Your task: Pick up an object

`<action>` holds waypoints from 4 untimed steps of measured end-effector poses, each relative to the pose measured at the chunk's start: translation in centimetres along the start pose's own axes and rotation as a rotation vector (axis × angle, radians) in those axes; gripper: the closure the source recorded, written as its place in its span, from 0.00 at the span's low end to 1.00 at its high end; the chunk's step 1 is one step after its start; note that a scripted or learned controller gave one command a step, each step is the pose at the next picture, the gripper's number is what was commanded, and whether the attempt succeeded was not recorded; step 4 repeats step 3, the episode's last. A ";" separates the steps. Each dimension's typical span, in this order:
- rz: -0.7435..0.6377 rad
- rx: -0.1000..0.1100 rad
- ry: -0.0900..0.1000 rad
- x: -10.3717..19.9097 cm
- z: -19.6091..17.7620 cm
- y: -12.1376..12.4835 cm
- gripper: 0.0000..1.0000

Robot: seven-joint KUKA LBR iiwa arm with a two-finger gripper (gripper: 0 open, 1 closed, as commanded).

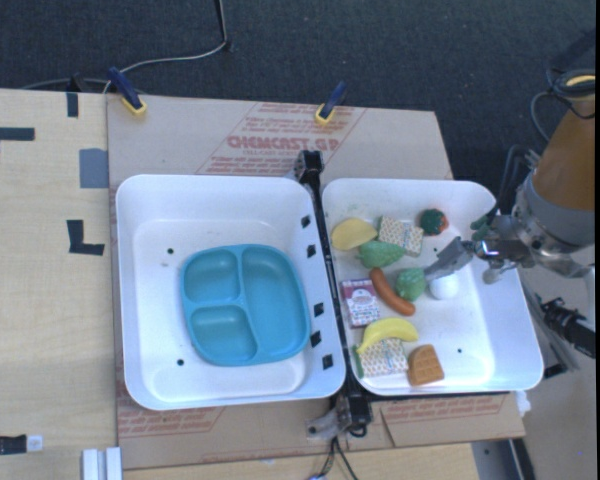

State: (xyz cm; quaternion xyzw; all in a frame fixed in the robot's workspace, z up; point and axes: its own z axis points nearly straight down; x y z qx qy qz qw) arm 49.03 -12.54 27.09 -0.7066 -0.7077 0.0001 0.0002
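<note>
The right bin (pixel 500 353) holds several toy foods: a yellow lemon (pixel 352 233), a checked cracker (pixel 400 234), a red and green piece (pixel 434 220), green vegetables (pixel 380 254), an orange sausage (pixel 392 291), a white egg (pixel 443 287), a small red box (pixel 359 301), a banana (pixel 390 330) and a brown bread piece (pixel 425 365). My gripper (pixel 467 266) hangs over the bin's right side, open, one grey finger (pixel 448 259) slanting down-left just above the egg. Nothing sits between the fingers.
The left bin (pixel 140 268) carries a blue divided plate (pixel 245 303). A black divider (pixel 318 258) runs between the bins. The arm's orange band (pixel 570 163) stands at the right edge. Yellow clamps (pixel 130 96) grip the cardboard at the back.
</note>
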 end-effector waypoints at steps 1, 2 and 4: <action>0.000 -0.007 -0.001 1.3 17.9 3.1 0.00; 0.001 -0.006 -0.001 2.5 18.3 8.6 0.00; 0.001 -0.013 0.002 2.6 17.0 8.8 1.00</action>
